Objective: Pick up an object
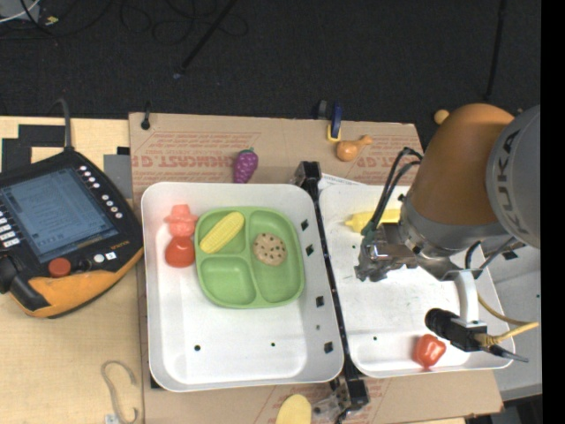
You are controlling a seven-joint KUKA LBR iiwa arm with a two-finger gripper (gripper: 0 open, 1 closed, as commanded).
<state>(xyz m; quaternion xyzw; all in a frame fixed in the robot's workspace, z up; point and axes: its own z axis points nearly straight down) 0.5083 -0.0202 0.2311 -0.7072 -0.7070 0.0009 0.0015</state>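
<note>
The grey arm with its orange band reaches in over the right shallow white bin (388, 343), and its two-finger gripper (372, 268) hangs above the upper left part of that bin's floor. Whether anything is clamped in the gripper cannot be told, since the wrist hides most of it.

Just above the gripper, near the right bin's top edge, lies a yellow plastic toy piece (358, 222), partly covered by the arm. A small red plastic pepper-like toy (429, 351) rests near the right bin's bottom right corner, just beside a black cable fitting (450, 329).

The left shallow white bin (221, 360) carries a green three-compartment plastic plate (231, 285) in its upper middle. A yellow toy corn cob (220, 231) lies in the plate's upper left compartment, and a brown speckled toy cookie (269, 249) lies in its upper right compartment. A red and pink plastic toy figure (180, 237) stands against the left bin's left wall, just beside the plate.

Outside the bins, on the cardboard sheet (194, 153), sit a purple toy grape bunch (245, 164) by the left bin's top edge and an orange toy gourd (351, 147) by the right bin's top edge. A yellow toy lemon (294, 408) lies below the bins' bottom edges. A black and orange teach pendant (62, 232) rests at the desk's left edge.
</note>
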